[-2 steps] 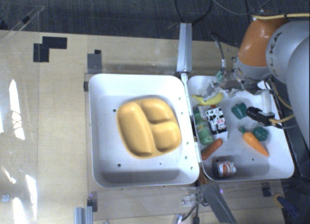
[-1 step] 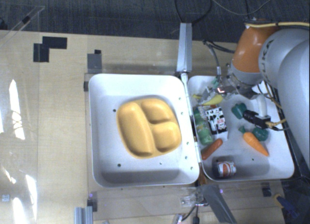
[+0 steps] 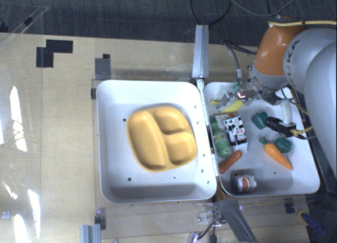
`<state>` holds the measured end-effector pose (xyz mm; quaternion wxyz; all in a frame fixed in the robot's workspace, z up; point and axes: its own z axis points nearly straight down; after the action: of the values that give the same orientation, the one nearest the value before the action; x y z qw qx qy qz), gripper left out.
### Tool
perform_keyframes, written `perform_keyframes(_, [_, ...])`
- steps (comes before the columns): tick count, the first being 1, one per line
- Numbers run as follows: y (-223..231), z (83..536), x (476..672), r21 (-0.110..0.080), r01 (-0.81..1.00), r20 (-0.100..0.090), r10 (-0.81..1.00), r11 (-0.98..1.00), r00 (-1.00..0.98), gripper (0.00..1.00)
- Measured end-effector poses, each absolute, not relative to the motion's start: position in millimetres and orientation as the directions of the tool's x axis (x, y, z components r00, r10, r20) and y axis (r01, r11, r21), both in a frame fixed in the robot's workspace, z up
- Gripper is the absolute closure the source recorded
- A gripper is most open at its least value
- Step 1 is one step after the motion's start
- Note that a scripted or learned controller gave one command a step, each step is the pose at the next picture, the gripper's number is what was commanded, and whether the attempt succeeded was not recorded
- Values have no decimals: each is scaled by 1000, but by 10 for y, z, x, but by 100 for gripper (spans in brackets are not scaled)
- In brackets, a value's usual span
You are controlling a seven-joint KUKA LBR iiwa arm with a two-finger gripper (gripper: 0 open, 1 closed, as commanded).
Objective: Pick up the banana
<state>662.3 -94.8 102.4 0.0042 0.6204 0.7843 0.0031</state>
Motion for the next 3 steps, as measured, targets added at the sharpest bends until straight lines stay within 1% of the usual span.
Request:
perform_keyframes(1, [-165,1872,6643,8,949,-2,949,315,-314,100])
perform_keyframes(2, [375,2359,6638,8,941,-2,941,337,-337,100])
perform_keyframes(3, [694,2010,6694,4,896,-1,896,444,-444,100])
